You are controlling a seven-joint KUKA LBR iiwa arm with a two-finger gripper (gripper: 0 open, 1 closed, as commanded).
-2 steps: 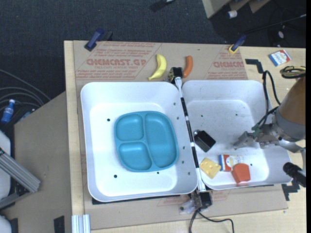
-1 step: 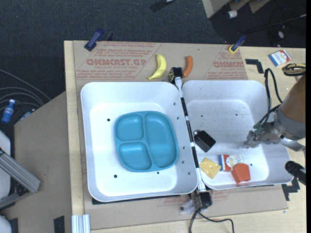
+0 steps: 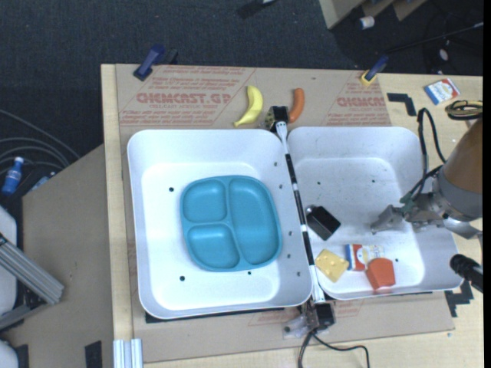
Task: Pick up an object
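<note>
Your grey gripper (image 3: 381,222), its state unclear, hovers in the right white bin (image 3: 360,148) above the orange block (image 3: 381,274), yellow wedge (image 3: 331,265) and black block (image 3: 323,222); nothing looks lifted yet.

I see open floor across the right bin's (image 3: 345,140) far half; the black block (image 3: 323,221), cheese wedge (image 3: 331,265), carton (image 3: 354,256) and orange cup (image 3: 381,274) crowd its near edge.

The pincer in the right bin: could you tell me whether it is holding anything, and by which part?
Nothing is held. The pincer hangs over bare bin floor, apart from the black block, the cheese wedge and the orange cup.
</note>
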